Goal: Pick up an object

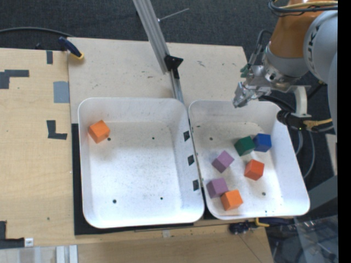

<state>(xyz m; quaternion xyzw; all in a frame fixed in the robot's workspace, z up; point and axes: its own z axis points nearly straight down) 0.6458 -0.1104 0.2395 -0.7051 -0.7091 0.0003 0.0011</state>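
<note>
- Your end effector (242,99) hovers at 12 o'clock over the right bin (290,193); whether it is apart or together, I cannot tell.
- It carries nothing yet; you must descend toward the green cube (244,146), at 6 o'clock from it.

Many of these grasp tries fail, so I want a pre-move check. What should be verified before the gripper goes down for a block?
1. Gripper carries nothing: ok, no block at its tip.
2. Gripper above the right bin: ok, over its far rim.
3. Finger opening: cannot tell.
4. Isolated target: ok, red block stands apart from its neighbours.
5. Green block and blue block: not ok, touching.
6. Orange block and purple block: not ok, close together near the bin's left wall.
</note>
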